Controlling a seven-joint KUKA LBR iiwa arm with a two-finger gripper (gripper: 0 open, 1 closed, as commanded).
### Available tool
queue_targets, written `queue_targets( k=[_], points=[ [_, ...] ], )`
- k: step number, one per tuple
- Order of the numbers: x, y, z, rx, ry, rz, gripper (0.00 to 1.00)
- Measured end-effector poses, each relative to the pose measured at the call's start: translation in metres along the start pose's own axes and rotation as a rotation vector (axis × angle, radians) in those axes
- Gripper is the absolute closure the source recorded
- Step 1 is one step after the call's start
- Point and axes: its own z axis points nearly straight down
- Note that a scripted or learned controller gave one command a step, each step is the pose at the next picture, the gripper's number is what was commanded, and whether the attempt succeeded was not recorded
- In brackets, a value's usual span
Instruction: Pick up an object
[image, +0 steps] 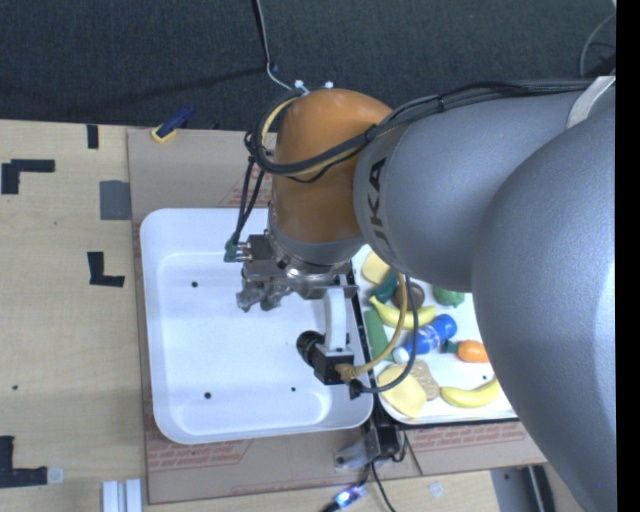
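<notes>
White letters "KA" show on the grey arm (480, 200); pincer (262, 297) over left bin (190, 400), grip unclear.

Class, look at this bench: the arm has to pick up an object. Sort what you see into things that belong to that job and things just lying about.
Belong to the job:
- claw, over the left bin
- banana, blue bottle and orange piece in the right bin

Just lying about:
- blue and yellow item on the bench
- black tape marks
</notes>
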Motion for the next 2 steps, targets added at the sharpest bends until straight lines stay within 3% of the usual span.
queue_targets(
  k=[1,2],
  points=[
    [-0.007,0.030,-0.140,-0.024,0.004,0.007,1.00],
    [0.054,0.044,-0.009,0.001,-0.003,0.003,1.00]
  ],
)
